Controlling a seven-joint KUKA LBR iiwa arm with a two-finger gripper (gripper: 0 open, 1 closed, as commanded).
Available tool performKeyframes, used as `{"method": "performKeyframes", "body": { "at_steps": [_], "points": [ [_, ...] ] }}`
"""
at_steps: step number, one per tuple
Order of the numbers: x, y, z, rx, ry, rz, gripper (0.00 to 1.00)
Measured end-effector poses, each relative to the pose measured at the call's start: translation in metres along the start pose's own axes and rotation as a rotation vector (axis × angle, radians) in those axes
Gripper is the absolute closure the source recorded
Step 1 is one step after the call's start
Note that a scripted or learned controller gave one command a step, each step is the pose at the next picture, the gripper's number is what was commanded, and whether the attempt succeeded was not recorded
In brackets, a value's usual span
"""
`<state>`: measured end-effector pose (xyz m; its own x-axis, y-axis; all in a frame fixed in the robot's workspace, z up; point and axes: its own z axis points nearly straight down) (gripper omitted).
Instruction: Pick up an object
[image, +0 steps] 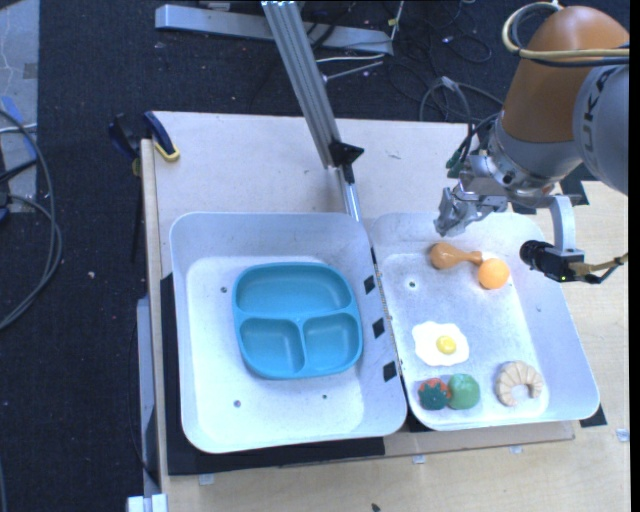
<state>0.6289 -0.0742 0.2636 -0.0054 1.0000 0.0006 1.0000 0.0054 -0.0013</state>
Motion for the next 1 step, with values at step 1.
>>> {"method": "performKeyframes", "body": {
  "at_steps": [1],
  "points": [
    [0.0524,-0.0255,0.0182,0.003,0.001,-0.002,1.00]
  ]
}}
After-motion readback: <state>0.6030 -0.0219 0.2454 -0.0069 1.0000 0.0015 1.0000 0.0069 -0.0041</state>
